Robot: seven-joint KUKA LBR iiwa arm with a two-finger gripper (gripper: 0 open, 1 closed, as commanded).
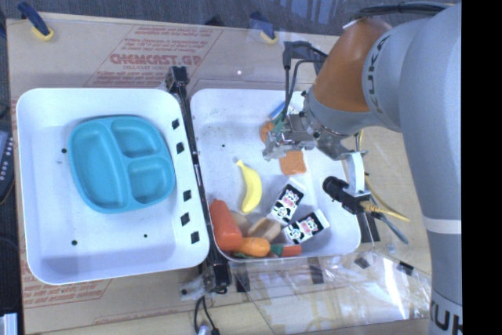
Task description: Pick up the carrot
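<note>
- Arm (pixel 408 90): one, grey with an orange band, reaching in from the right edge of the bench over the right bin.
- Bins: two, white and shallow, side by side. The left bin (pixel 31 192) carries one blue divided plate (pixel 121 162). The right bin (pixel 227 110) carries all the loose items.
- Gripper (pixel 284 139): hangs over the upper middle of the right bin, nearer its far edge than its near edge. Whether it is open or closed cannot be told at this angle. Nothing is seen in its grasp.
- Carrot (pixel 226 226): one, orange-red, lying against the left wall of the right bin close to its near-left corner. Its long axis runs from up-left to down-right, roughly along that wall.
- Governing relation: the carrot lies well apart from the gripper, toward the near-left corner. In my judgement the arm must travel across the bin that way and close across the carrot's short width; the wall beside it leaves little room.
- Banana (pixel 250 186): one, yellow, mid-bin, between gripper and carrot.
- Cartons (pixel 296 216): two, black-and-white patterned, right of the banana.
- Orange block (pixel 293 162): one, just below the gripper.
- Small food pieces (pixel 263 241): a cluster at the near edge, touching the carrot's lower end; count uncertain.
</note>
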